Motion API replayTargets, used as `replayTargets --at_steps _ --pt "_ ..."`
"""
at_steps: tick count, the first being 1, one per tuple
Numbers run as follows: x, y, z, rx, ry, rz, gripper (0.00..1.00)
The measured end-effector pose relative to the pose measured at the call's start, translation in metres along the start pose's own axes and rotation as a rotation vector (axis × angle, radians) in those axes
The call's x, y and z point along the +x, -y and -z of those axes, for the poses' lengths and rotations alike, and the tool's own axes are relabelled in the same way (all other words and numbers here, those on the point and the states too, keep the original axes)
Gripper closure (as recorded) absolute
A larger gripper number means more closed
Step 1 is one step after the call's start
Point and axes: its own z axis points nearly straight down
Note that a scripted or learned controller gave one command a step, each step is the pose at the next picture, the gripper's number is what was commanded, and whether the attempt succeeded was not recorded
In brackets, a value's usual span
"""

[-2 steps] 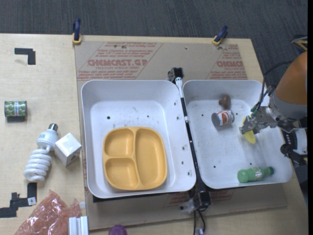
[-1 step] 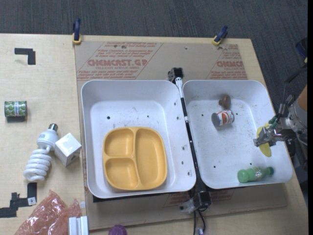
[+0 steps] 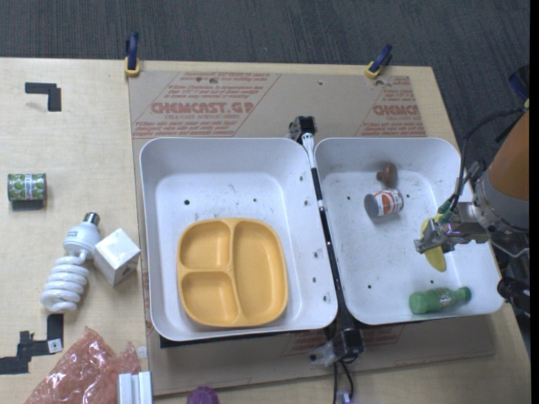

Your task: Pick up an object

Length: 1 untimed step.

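Note:
In the right bin my gripper reaches in from the right edge and hangs low near the right wall. A yellow object lies directly under it and is partly hidden by it. I cannot tell whether they touch. A green bottle lies on its side near the front wall. A small white and orange can lies toward the middle of the bin, with a small brown object just behind it.
The left bin holds a yellow divided plate. On the bench to the left lie a spiral light bulb, a white cube, a small green can and a red mesh bag.

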Motion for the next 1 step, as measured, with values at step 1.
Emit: replayTargets --at_steps 1 --pt "0.0312 -0.0005 0.0032 -0.001 0.0 0.0 1.0"
